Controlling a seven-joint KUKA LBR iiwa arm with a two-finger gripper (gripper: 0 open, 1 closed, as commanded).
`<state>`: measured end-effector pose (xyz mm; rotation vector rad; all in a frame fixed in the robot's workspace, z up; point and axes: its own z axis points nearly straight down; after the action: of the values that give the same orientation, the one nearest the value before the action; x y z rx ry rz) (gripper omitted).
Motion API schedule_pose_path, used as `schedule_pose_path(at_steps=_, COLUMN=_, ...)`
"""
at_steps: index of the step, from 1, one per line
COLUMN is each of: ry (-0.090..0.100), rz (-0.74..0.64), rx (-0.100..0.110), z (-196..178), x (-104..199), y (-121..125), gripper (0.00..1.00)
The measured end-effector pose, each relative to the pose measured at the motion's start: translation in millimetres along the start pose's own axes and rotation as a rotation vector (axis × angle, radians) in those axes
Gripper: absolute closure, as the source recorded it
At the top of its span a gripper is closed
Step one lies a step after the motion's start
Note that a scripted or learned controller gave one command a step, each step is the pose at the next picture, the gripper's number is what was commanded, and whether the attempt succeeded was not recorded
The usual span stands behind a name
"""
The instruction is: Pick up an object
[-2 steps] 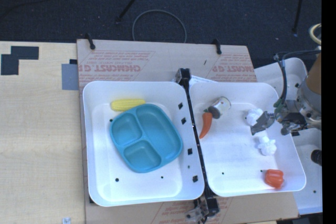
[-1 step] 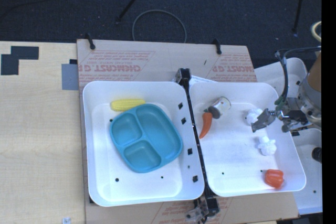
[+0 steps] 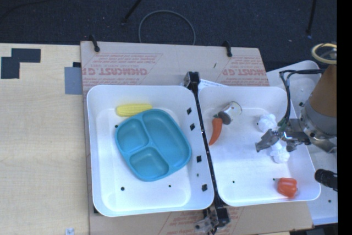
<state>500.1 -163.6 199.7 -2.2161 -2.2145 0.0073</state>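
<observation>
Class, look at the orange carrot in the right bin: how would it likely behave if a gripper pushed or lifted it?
The carrot looks like smooth moulded plastic, so probably stiff, light and a bit slippery. Its tapered, rounded body lies flat on the bin floor, so a sideways push would likely roll or swing it.

A grey KUKA arm [image 3: 322, 118] with an orange-brown band [image 3: 329, 91] above its wrist carries a dark grey metal gripper [image 3: 268, 141] over the right-hand white bin [image 3: 247, 195]. Black cables [image 3: 286, 99] loop beside the band, along the bin's right edge.
</observation>
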Motion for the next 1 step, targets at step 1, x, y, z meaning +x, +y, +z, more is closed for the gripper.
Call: schedule_pose_path(at_steps=1, ry=0.001, rz=0.0, rx=0.0, z=64.1, x=4.8, y=-1.4, gripper=0.0)
